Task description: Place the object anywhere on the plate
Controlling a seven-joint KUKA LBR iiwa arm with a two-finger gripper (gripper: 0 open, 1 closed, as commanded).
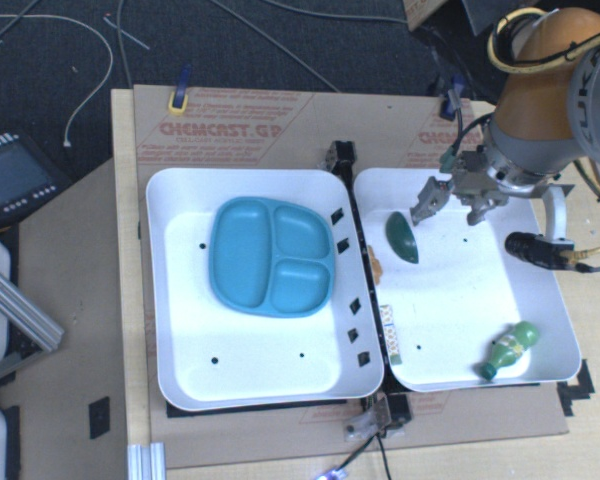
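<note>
Lying dark green, smooth and oval, object (401, 238) in right bin (450, 298).

A dark green oval object (402, 238) lay flat in the right bin; the blue divided plate (272, 256) sat in the left bin.

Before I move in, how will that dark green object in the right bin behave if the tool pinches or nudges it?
The dark green object looks smooth and rounded, tapering to a point, so it may slip out of a pinch. Lying on the right bin floor, it could roll or spin if nudged. It appears small and probably light; stiffness cannot be judged. The tool sits just beside it.
</note>
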